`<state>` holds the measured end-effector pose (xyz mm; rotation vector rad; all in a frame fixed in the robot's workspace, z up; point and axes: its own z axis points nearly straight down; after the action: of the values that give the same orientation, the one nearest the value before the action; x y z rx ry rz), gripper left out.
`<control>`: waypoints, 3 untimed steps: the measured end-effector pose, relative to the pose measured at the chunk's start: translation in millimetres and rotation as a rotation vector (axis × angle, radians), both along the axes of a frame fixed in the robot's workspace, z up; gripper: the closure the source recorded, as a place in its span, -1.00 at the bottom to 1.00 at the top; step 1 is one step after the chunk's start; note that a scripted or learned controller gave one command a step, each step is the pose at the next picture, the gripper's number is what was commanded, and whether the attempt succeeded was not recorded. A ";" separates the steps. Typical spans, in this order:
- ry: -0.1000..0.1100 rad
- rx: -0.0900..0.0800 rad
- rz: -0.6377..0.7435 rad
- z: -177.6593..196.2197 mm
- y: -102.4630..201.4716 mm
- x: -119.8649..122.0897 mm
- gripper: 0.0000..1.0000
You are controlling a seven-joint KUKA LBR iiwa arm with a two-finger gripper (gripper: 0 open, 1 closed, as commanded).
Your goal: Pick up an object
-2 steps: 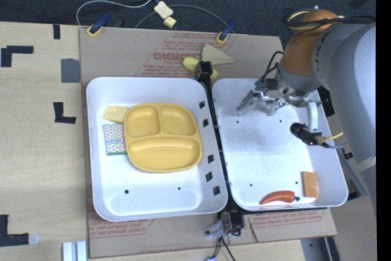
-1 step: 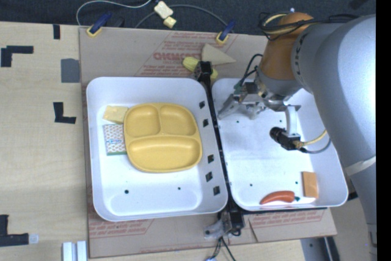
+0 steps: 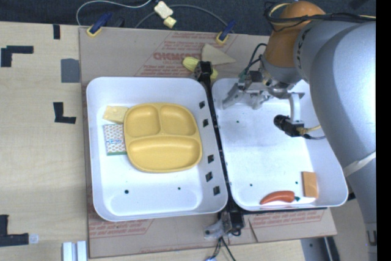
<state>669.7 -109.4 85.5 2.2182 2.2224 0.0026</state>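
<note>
My claw (image 3: 244,95) hangs open and holds nothing at the right bin's (image 3: 269,150) far edge. The sausage (image 3: 278,197) lies at the near edge, so I could grab air.

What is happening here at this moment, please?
A grey robot arm reaches in from the right, and its end effector hangs over the upper left part of the right bin. Nothing shows between its fingers. A red sausage-like toy and an orange block lie near that bin's lower right corner. The left bin holds a yellow divided plate.
</note>
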 end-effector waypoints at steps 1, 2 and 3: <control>-0.001 -0.002 0.002 10.7 0.5 -0.2 1.00; -0.005 0.002 0.003 105.0 55.4 -64.0 1.00; 0.004 0.000 0.000 98.5 52.3 -64.5 -1.00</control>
<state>605.2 -57.2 184.0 2.2206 2.2241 -0.0010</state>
